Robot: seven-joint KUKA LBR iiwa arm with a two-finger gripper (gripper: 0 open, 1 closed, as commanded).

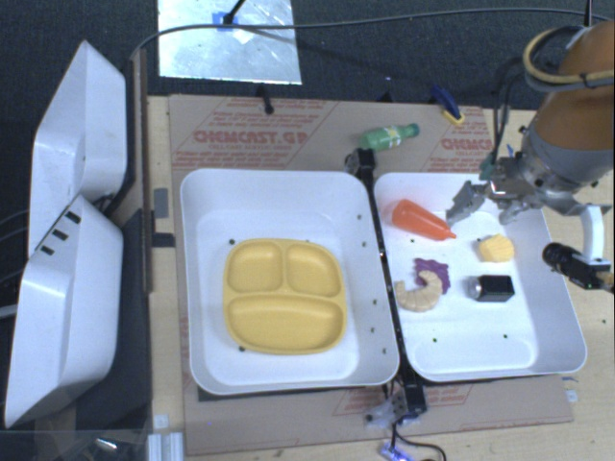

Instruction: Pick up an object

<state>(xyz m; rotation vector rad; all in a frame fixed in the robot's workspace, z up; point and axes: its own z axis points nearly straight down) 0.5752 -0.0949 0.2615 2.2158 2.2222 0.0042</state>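
Note:
In the right bin [557,349] lie an orange carrot [421,219], a small yellow chunk [496,249], a black block [494,288] and a purple piece curled against a tan one [426,286]. My gripper [486,206] hangs over the bin's far edge, between the carrot and the yellow chunk and a little behind both. Its two fingers are spread and open, with nothing between them.
The left bin [202,257] holds a yellow divided plate [284,294]. A green bottle [389,138] lies on the cardboard behind the bins. White housings [77,219] stand at the far left, and a metal sheet [229,27] lies at the back.

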